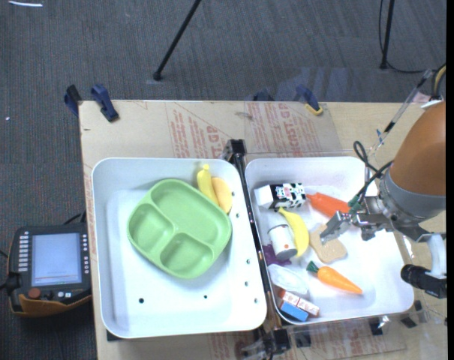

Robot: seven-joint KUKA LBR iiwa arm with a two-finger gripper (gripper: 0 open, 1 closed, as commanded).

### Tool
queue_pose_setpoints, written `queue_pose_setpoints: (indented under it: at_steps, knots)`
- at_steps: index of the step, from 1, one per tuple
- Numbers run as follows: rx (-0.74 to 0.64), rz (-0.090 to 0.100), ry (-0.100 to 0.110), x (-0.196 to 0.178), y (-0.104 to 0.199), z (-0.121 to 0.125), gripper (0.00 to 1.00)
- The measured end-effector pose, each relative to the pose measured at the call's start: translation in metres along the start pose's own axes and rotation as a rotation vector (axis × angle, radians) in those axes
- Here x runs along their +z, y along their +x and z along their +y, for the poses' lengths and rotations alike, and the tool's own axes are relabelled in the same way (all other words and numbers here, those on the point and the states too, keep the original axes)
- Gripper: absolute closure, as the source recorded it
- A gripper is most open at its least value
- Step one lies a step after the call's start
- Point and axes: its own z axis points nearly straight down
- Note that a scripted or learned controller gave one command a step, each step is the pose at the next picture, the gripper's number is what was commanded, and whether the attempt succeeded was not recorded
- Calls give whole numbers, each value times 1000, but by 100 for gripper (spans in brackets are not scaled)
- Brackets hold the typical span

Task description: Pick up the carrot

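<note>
- Carrot, an orange tapered toy with a green stem end (338,278) — it lies on the floor of the right white bin (377,295), toward that bin's near side, its green end pointing left and its tip pointing right.
- A second orange carrot-shaped piece (329,202) lies farther back in the same bin, just left of the gripper.
- The grey two-finger gripper (338,226) reaches in from the right, low over the middle of the right bin; it sits above a tan slice of toy bread (330,250), between the two orange pieces and apart from the near carrot.
- Whether its fingers are apart or together I cannot tell — nothing is seen between them.
- Left of the gripper lie a yellow toy banana (298,229), a small white cylinder-shaped container (281,240) and a black-and-white patterned carton (289,194).
- At the near left corner of the right bin lie a clear plastic piece (288,279) and a small red-and-blue box (298,305).
- The left white bin (110,276) holds a light green divided plate (179,227), with a yellow and orange oblong toy (214,189) at the plate's far right edge.
- A handheld control pendant with a screen (52,265) sits on the floor left of the bench.
</note>
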Motion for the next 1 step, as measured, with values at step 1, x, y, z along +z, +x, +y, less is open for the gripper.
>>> queue_pose_setpoints:
  at_steps: [1]
  knots:
    - [140, 2, 2, 116, -15, -35, 0]
